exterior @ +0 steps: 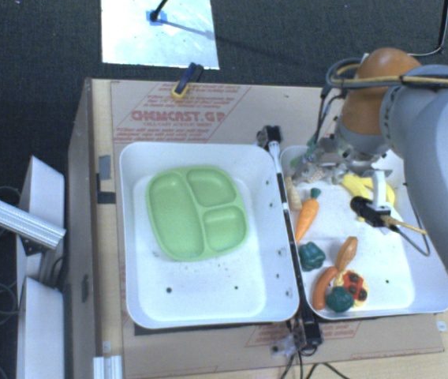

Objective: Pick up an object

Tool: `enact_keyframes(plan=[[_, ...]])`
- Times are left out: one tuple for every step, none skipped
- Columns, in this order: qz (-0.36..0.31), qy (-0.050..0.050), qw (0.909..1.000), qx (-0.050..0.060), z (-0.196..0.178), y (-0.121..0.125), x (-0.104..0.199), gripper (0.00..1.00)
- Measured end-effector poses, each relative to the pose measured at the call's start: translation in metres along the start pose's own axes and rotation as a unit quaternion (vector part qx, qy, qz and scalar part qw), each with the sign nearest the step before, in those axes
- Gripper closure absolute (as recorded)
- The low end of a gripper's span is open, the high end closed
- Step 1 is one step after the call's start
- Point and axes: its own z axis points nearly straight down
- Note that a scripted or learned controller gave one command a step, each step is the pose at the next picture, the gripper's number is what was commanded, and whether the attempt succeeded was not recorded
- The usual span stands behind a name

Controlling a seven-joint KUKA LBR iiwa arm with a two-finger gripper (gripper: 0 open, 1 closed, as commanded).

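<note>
A toy carrot (306,216) is seen lying in the right bin (437,290), close against the divider between the two bins, its green top turned toward the far end and its tip toward the near end. The hand (319,164) is poised just beyond the carrot's green top, over the bin's far left corner, apart from the carrot. Whether the hand is apart or together cannot be told from this angle, and nothing is seen clamped in it.

A yellow toy (356,185) is found to the right of the carrot, partly covered by the wrist. Nearer the camera, a dark green toy (312,255) is placed just below the carrot's tip, with an orange piece (347,249) beside it. A red toy (356,285) and a green-topped piece (338,299) are bunched together at the bin's near edge.

The grey arm (429,133) is extended in from the right, its orange band (374,85) raised above the far rim.

The left bin (208,298) is occupied by a pale green divided tray (196,212), set flat near its middle. Both bins are carried on a bench (184,113) covered with brown card printed in red, on whose far edge a small yellow and dark object (186,80) is laid.
</note>
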Motion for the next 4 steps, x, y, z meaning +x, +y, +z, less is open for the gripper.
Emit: enact_keyframes(plan=[[0.001, 0.001, 1.0000, 0.000, 0.0000, 0.0000, -0.0005, 0.00], [0.001, 0.001, 1.0000, 0.000, 0.0000, 0.0000, -0.0005, 0.00], [0.000, 0.001, 1.0000, 0.005, -0.0099, -0.0013, -0.0018, 1.00], [0.001, -0.004, 0.9999, 0.010, -0.0093, -0.0039, -0.0079, 0.00]])
